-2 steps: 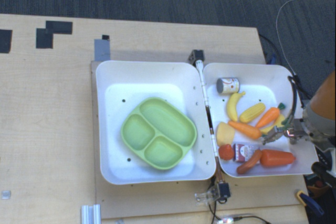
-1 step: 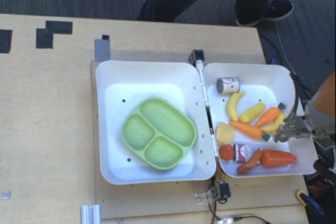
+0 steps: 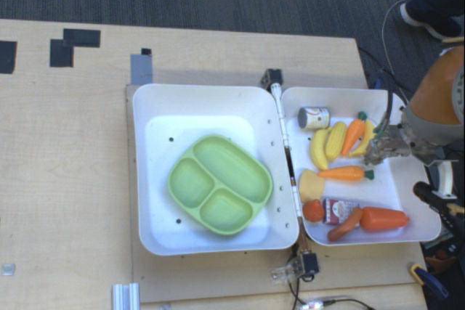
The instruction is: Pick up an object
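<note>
My gripper [image 3: 378,149] hangs low over the right bin [image 3: 418,232], near its right side. It sits just above the green top of an orange carrot [image 3: 340,173] that lies flat across the bin's middle. Right beside the gripper on its left are a second carrot [image 3: 353,134] and a yellow piece [image 3: 365,137]. Further left lie a banana [image 3: 318,149] and another yellow piece [image 3: 336,139]. I see nothing held in the gripper.
The right bin also holds a small can [image 3: 314,117], a pale cheese wedge [image 3: 310,186], a tomato [image 3: 313,210], a red packet [image 3: 336,210], a sausage [image 3: 344,224] and a red pepper [image 3: 383,218]. A green divided plate [image 3: 220,184] lies in the left bin [image 3: 156,112].
</note>
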Available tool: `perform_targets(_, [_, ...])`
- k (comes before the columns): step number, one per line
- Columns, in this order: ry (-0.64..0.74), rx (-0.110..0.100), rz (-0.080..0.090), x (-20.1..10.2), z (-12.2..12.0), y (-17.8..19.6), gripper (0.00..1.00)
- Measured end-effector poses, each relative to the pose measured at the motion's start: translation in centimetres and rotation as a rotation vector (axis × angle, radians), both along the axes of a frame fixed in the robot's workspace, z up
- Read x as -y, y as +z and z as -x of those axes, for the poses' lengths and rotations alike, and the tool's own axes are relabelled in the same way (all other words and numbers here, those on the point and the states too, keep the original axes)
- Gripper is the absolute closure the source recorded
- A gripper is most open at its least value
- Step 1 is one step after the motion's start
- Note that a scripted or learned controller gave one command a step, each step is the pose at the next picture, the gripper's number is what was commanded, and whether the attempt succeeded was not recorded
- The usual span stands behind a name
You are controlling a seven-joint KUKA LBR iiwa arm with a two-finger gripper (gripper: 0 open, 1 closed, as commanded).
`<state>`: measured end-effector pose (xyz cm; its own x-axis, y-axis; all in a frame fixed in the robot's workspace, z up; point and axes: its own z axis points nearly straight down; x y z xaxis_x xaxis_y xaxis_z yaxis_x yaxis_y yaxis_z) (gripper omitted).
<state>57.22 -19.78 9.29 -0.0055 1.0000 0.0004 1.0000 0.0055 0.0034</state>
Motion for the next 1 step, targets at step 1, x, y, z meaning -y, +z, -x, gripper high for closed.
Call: perform_targets(1, [-0.001,-0.019,-0.001,-0.80,-9.37,-0.83,1.00])
